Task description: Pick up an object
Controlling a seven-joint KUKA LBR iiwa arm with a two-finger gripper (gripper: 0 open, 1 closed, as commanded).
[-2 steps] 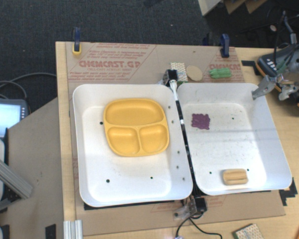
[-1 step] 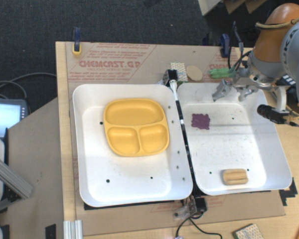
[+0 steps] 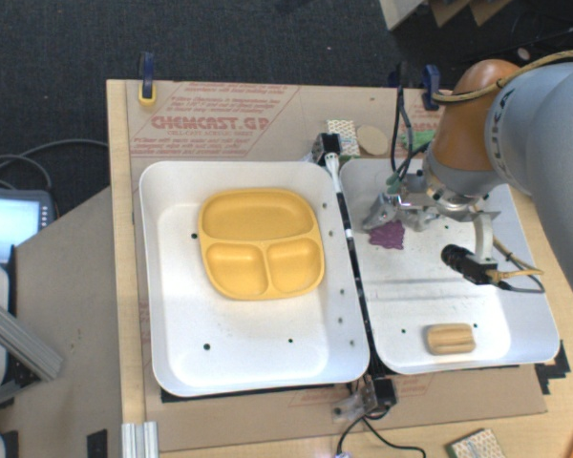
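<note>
**Purple piece [image 3: 389, 236] just beside the hand [image 3: 402, 210]**

We see the purple piece lying in the right bin [image 3: 516, 318], near its left wall. We cannot tell whether the hand is spread or pressed together. A wooden block [image 3: 449, 339] lies well apart; a yellow plate [image 3: 261, 242] sits in the left bin [image 3: 172, 289].

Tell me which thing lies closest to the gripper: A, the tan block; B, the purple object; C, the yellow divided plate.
B: the purple object lies right by the gripper, while the tan block and the yellow divided plate lie plainly farther off.
</note>
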